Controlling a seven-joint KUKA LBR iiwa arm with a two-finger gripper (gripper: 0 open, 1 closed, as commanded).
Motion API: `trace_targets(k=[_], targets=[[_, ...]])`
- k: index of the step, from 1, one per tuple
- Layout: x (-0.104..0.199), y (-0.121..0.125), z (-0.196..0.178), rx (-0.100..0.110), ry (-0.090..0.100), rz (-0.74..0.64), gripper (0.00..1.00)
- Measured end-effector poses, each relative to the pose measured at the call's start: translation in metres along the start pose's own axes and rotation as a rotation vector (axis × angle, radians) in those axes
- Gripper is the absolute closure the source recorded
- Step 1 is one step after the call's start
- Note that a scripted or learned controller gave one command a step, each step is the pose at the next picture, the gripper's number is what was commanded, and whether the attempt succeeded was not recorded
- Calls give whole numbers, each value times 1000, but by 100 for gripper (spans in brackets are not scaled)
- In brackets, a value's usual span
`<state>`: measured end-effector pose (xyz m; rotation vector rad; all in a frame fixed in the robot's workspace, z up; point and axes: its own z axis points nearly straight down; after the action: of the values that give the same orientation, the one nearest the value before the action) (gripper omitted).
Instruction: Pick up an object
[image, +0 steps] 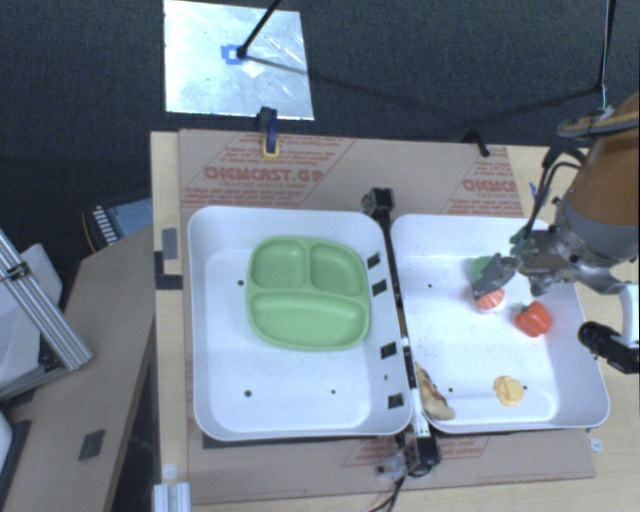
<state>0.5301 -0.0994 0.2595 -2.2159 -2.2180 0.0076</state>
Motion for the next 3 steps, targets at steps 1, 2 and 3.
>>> trace_targets(k=[1,2,3], targets=[[0,2,-5,-10,-1,-2,0],[-6,4,39,-7,-1,0,0],[-5,7,102,-4,0,0,0]])
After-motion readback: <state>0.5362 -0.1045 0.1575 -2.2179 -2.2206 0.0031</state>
